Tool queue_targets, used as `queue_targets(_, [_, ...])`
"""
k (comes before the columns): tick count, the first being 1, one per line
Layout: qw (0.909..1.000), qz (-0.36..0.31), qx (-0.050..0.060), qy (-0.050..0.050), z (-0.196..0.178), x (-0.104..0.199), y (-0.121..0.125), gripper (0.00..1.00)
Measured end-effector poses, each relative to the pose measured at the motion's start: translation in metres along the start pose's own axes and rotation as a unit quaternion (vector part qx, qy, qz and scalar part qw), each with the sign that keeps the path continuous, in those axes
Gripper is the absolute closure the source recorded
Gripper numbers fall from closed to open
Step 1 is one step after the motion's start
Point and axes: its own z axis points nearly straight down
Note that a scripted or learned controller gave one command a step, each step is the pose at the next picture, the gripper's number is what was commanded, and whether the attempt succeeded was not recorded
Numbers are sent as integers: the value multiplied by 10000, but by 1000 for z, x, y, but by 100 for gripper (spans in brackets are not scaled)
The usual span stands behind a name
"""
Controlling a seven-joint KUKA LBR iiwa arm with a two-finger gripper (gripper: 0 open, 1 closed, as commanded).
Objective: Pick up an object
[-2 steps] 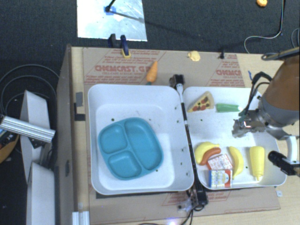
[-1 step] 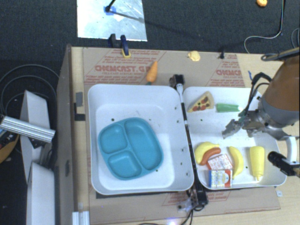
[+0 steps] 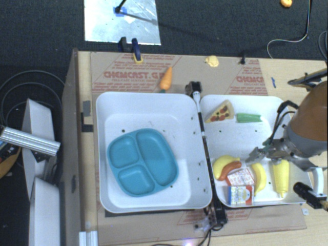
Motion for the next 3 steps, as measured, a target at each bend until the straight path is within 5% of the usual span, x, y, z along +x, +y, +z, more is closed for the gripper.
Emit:
queue_targets(1, [10000, -22, -39, 51, 50, -11, -5, 0])
queue_targets(2, [10000, -29, -87, 5, 36, -12, -2, 100])
queue_targets(3, [10000, -32, -71, -27, 49, 53, -5, 100])
